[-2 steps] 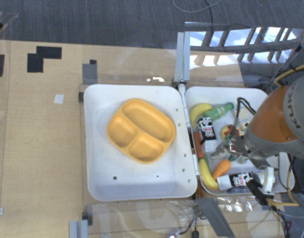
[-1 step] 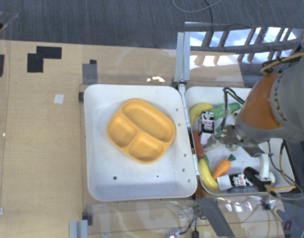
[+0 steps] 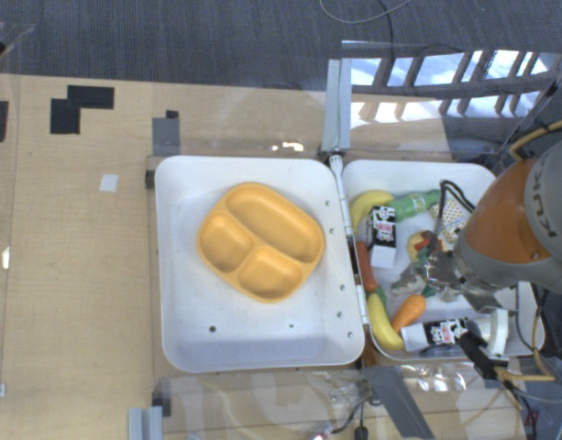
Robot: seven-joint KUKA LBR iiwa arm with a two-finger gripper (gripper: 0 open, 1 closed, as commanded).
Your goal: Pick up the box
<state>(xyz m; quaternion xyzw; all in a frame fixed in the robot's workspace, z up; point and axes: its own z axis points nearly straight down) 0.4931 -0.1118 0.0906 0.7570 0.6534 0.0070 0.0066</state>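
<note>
Reaches from the right into the right bin [image 3: 473, 168], with the gripper [image 3: 425, 273] low among a banana [image 3: 370, 202], a carrot [image 3: 409, 311] and the box [image 3: 383, 232]. Cannot tell the grip state. Beside it, a yellow divided plate [image 3: 260, 240] in the left bin [image 3: 184, 246].

Across the top of the frame I see dark grey carpet [image 3: 170, 16] with a thin black cable [image 3: 391, 12] looping over it at the upper right. Below that, my bench [image 3: 70, 273] is pale wood, with black block-shaped marks [image 3: 79, 106] at the upper left and a small grey square [image 3: 109, 183] beside them. A bright reflection of window light [image 3: 446, 85] glares at the upper right.
</note>
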